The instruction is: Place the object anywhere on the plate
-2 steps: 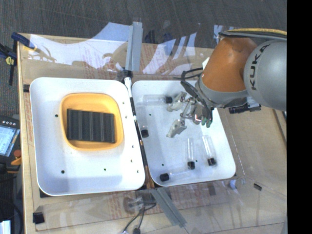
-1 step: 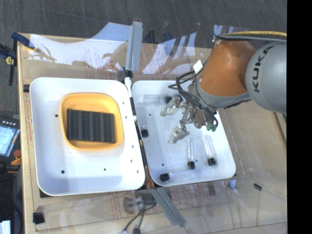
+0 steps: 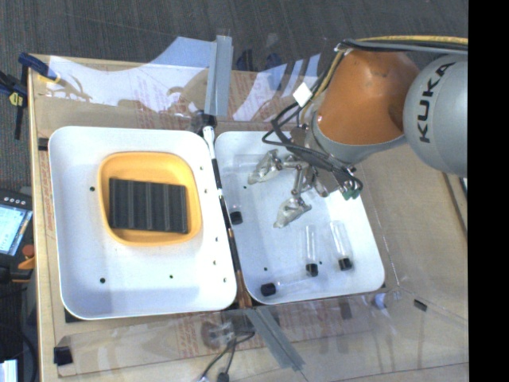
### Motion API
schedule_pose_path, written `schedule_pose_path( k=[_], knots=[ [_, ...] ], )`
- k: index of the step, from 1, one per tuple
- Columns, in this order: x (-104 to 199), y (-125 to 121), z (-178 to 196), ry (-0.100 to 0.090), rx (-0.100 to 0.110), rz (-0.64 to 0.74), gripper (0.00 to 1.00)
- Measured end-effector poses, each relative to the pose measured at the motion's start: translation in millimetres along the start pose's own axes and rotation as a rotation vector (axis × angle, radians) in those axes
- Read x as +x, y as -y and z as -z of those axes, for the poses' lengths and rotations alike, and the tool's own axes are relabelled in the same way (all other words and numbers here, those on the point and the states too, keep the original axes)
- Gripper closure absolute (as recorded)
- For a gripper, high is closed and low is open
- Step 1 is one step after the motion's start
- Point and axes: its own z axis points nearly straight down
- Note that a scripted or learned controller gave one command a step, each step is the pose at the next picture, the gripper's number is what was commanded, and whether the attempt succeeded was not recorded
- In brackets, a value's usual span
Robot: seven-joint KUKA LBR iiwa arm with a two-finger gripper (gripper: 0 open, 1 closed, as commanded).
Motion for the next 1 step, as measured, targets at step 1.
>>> schedule_pose_path(
  k=[1],
  knots=[
    [-49.2,-55.9,-16.2,-0.001,-0.001,-0.013,0.0]
  ],
)
